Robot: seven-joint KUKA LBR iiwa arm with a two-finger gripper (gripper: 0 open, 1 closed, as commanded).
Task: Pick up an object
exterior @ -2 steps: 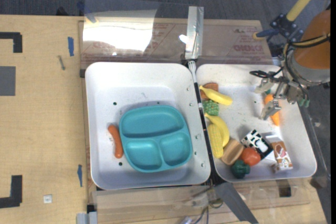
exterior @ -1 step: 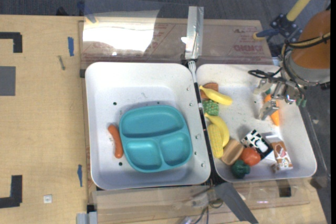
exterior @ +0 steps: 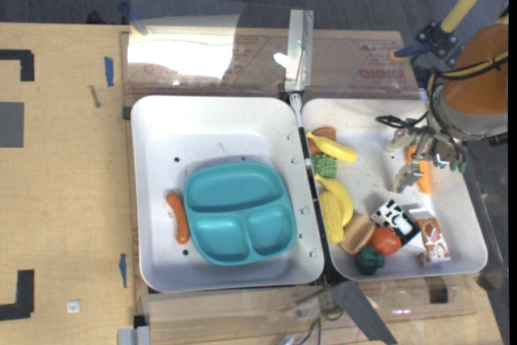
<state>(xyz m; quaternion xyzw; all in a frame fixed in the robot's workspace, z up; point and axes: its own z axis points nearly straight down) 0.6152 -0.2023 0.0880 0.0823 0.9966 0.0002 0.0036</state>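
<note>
My gripper (exterior: 416,161) hangs over the right side of the right bin (exterior: 359,121). A small orange piece (exterior: 425,178), maybe a toy carrot, lies right by it, and I cannot tell whether they touch. Toy food fills this bin: a banana (exterior: 333,148), a green piece (exterior: 325,166), a yellow banana-like piece (exterior: 341,202) beside a corn cob (exterior: 330,220), a bread roll (exterior: 357,233), a tomato (exterior: 386,241), a dark green piece (exterior: 370,260), a black-and-white item (exterior: 393,216) and a small carton (exterior: 432,240).
The left bin (exterior: 153,125) holds a teal divided plate (exterior: 239,210) and an orange-red sausage (exterior: 178,216) at its left. A clear panel (exterior: 194,52) and a metal divider (exterior: 299,52) stand behind the bins. The arm's orange band (exterior: 485,69) is at the far right.
</note>
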